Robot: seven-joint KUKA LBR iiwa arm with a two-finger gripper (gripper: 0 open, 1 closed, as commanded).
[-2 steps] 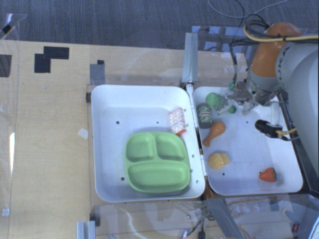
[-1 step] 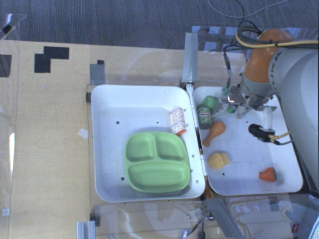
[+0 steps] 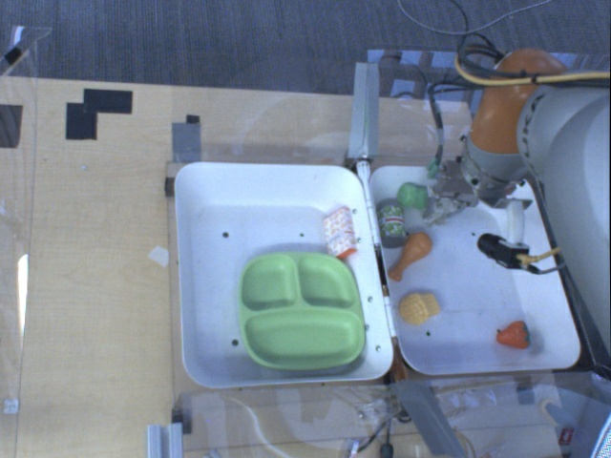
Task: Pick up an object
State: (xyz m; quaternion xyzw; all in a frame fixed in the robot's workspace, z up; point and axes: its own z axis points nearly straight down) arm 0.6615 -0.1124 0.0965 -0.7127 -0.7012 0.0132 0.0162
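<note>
The hand (image 3: pixel 447 198) is hovering at 12 o'clock in the right bin (image 3: pixel 549 346), finger state indeterminable, just beside the green object (image 3: pixel 411 196) at its 9 o'clock; nothing is visibly being gripped, so the entire pickup is remaining.

Bins (image 3: pixel 205 256): white
Divided plate (image 3: pixel 302 310): light green
Packet (image 3: pixel 338 231): white, patterned in red
Drumstick (image 3: pixel 410 254): orange-brown
Corn piece (image 3: pixel 418 307): yellow
Strawberry (image 3: pixel 513 335): red-orange
Ball (image 3: pixel 412 196): green
Can (image 3: pixel 391 221): green label, pale print
Table (image 3: pixel 86 284): pale wood, black marks at 10 o'clock
Arm band (image 3: pixel 496 113): orange
</note>
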